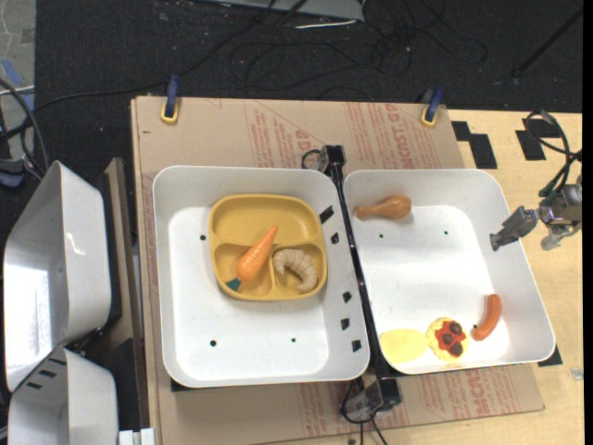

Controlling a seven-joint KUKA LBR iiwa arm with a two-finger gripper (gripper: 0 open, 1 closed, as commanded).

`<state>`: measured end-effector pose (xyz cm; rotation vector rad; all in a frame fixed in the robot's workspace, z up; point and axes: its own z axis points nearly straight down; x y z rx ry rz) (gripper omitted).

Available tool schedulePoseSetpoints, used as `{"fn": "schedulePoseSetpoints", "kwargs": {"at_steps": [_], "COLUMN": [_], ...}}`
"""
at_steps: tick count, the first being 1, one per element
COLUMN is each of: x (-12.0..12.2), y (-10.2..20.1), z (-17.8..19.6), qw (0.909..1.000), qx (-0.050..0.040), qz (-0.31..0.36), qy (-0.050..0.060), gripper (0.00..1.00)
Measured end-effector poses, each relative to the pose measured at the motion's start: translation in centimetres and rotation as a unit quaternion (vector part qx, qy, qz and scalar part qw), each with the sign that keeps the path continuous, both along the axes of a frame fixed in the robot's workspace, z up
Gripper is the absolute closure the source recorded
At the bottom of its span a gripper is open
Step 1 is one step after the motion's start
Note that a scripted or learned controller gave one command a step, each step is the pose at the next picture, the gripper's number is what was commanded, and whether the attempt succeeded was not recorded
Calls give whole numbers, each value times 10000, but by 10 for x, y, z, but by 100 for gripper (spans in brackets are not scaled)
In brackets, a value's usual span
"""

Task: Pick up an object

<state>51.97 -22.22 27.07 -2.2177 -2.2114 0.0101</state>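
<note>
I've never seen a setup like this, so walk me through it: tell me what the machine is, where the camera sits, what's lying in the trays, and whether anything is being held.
One camera looks down at a slant on a bench with two shallow white trays. The metal piece at the right edge is the robot arm's gripper, its two-fingered hand; it sits over the right tray's rim with nothing between its fingers. The left tray holds a yellow divided plate with a toy carrot and a pale shrimp in separate compartments. The right tray holds a drumstick, a sausage, a small yellow disc and a little pizza-like piece. All look like play food.
</note>
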Motion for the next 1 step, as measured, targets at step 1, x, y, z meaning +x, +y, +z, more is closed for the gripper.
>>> {"fn": "schedulePoseSetpoints", "kwargs": {"at_steps": [1], "x": [2], "y": [1], "z": [6], "qw": [10000], "qx": [-15], "qz": [22], "qy": [-57], "gripper": [0]}}
